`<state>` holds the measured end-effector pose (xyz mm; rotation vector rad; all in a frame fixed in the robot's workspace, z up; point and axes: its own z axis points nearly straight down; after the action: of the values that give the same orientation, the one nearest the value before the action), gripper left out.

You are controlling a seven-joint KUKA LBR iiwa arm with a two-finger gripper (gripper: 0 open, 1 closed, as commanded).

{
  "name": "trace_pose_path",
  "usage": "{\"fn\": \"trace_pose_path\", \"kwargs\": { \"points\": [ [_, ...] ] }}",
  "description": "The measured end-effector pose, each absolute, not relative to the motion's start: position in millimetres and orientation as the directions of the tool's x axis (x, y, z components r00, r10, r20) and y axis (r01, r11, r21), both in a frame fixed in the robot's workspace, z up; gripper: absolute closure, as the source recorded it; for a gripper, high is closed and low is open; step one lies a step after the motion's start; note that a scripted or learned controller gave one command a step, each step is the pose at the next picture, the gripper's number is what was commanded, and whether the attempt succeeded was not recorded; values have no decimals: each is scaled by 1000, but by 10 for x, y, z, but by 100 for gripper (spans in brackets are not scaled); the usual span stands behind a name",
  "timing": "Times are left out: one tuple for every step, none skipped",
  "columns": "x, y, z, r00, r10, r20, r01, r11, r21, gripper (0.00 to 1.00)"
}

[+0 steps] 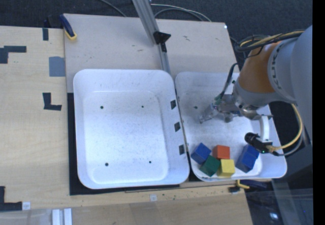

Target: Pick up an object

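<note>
The pale wooden table (30,132) carries two shallow white plastic bins side by side. The left white bin (124,84) has only dark specks and a few small dots on its floor. The right white bin (190,87) holds every candidate for the pick, all gathered in its near corner.

The grey arm with the orange band (264,74) reaches in from the right and hangs over the middle of the right bin. Its pincer (209,115) sits above bare bin floor, well apart from the blocks. Whether the pincer is parted or closed cannot be told at this angle; nothing is seen between its tips.

Contents of the right bin, largest first: a large blue block (248,158) near the right wall; a smaller blue cube (201,152) at the left of the cluster; a red-orange cube (221,151) just beside it; a green cube (209,166) in front; a yellow cube (226,167) touching the green one.

Handling assessment: the cubes appear rigid, light and not fragile, probably wood or hard plastic with smooth faces that may slip under a skewed grip. The four small cubes are packed tightly, leaving little room for a finger between them. The large blue block stands somewhat apart and looks the easier target, taken across two opposite flat sides.
</note>
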<state>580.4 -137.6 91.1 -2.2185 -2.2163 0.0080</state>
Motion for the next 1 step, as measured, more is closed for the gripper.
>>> {"fn": "trace_pose_path", "kwargs": {
  "points": [
    [6407, -1827, 923, -1, 1000, -3, 1000, 1, 3, 0]
  ]
}}
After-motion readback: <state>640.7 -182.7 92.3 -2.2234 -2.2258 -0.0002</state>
